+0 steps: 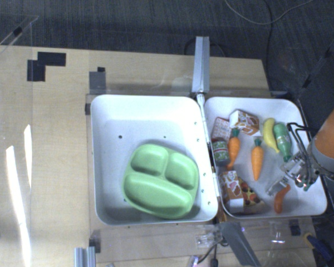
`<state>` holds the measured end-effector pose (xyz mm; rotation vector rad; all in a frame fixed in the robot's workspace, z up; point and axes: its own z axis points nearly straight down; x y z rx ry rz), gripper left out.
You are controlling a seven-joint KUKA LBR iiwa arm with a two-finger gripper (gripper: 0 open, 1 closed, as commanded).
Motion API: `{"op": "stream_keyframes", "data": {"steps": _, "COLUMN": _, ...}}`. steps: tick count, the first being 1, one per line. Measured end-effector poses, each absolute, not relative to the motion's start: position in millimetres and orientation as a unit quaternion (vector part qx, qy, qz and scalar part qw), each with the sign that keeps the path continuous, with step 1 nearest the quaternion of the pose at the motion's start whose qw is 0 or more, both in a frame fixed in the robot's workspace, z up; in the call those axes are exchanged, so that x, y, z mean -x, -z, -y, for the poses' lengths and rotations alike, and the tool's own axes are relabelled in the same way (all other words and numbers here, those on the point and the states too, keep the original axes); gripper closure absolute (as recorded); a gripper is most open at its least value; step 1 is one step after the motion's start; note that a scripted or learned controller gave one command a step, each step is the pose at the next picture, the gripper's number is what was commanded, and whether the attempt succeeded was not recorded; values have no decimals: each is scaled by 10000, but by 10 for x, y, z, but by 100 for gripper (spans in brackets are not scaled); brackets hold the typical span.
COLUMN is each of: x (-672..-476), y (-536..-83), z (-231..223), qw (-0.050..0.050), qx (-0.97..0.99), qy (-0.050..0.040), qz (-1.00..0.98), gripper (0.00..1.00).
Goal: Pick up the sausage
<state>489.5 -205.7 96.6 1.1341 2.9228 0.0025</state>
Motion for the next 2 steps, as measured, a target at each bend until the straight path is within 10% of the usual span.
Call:
{"op": "stream_keyframes", "data": {"steps": 1, "x": -4923, "y": -1066, "z": 2057, "qw": 60, "qx": -3637, "qy": -21, "qz": -9315, "gripper": 100}}
{"op": "stream_keyframes", "data": {"steps": 2, "x": -4923, "y": -1066, "z": 2058, "qw": 59, "qx": -3636, "qy": -20, "qz": -9315, "gripper": 0}}
